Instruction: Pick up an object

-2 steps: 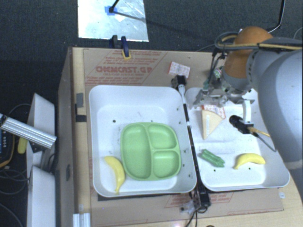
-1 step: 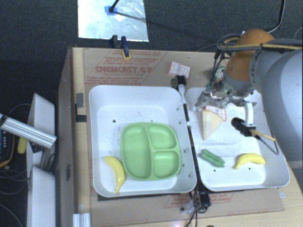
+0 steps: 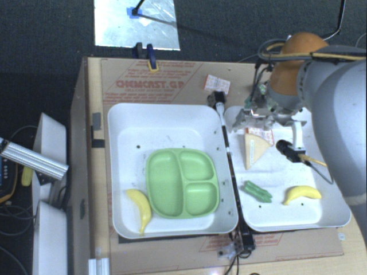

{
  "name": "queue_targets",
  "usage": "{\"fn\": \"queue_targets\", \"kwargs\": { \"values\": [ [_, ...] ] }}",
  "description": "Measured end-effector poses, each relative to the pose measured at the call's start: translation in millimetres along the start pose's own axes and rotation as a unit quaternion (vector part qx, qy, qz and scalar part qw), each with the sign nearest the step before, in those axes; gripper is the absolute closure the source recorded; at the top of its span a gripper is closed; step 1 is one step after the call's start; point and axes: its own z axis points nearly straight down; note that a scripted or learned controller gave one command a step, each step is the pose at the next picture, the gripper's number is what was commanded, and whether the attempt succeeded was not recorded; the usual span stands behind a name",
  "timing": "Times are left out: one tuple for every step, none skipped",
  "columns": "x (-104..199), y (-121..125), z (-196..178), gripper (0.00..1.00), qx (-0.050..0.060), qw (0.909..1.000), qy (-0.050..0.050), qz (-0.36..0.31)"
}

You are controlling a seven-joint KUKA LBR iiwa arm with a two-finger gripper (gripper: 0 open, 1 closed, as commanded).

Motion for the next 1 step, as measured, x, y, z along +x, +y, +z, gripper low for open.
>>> {"fn": "queue_targets", "kwargs": {
  "values": [
    [-5.0,0.1,-0.4,0.0,0.0,1.0,0.002,0.0]
  ]
}}
